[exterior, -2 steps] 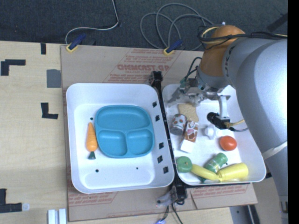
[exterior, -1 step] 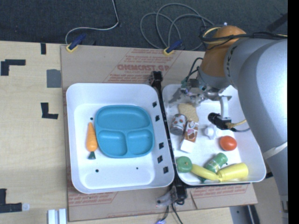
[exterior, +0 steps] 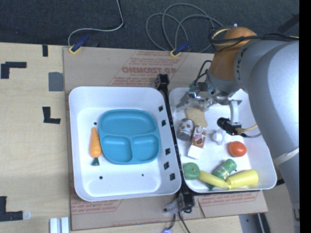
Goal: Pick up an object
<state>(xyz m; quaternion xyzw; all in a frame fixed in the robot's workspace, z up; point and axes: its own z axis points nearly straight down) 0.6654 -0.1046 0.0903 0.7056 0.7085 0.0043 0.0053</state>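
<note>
One arm, grey with orange band, enters from 3 o'clock; its claw point(exterior: 206, 97) hangs over the far end of the right bin point(exterior: 265, 154), and I cannot tell whether it is spread or pressed together. Nearest pick: tan flat bread slice point(exterior: 195, 115), matte, squarish, just beside the claw at 7 o'clock. Further toward 6 o'clock: small cartons point(exterior: 192, 130), glossy red tomato point(exterior: 237, 149), smooth yellow bottle point(exterior: 241, 178) with long axis running 3 to 9. Left bin point(exterior: 80, 101): blue compartment plate point(exterior: 129, 136), orange carrot point(exterior: 95, 142) lying 12 to 6.
</note>
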